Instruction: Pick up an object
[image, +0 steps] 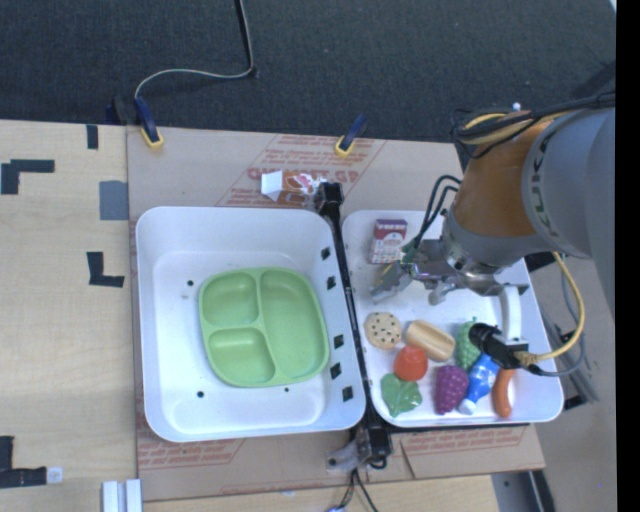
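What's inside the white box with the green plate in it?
The left bin holds a green plate with three sections, and nothing lies on the plate. Whatever sits under the plate is covered. The toy food is all in the right bin.

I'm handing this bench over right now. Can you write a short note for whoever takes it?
Claw: low over the upper part of the right bin; nothing seen between its fingers, and whether they are open or shut cannot be told.
Things: small maroon carton just above the claw; cookie, bread roll, tomato, green leaf, grapes and blue bottle lie lower in the right bin. Green divided tray sits in the left bin.
Done: no object lifted.
Left: grasp one and lift it.
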